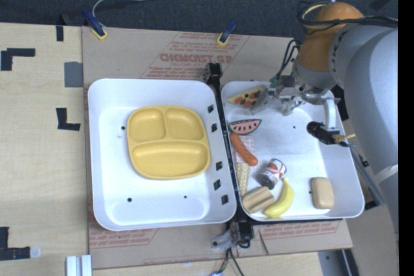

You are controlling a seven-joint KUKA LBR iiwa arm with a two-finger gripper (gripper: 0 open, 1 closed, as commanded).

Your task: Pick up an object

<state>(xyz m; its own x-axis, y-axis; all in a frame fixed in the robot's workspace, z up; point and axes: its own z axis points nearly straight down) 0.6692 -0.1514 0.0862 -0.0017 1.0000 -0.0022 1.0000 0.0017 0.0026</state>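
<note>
The right bin (343,168) holds several toy foods. A pizza slice (248,98) lies at its far left corner, with a watermelon slice (246,126) just below it. Further toward the front lie a sausage (244,149), a cone (241,176), a small can (272,171), a banana (282,199), a brown bun (257,198) and a tan bread piece (321,192). My gripper (285,99) hangs low over the far edge of the right bin, just right of the pizza slice. I see nothing held in it.
The left bin (107,158) holds a yellow divided plate (169,142). The grey arm (369,87) covers the right bin's far right side. A black part (320,132) juts out below the wrist. Blue-and-yellow clamps (226,34) pin the cardboard at the back.
</note>
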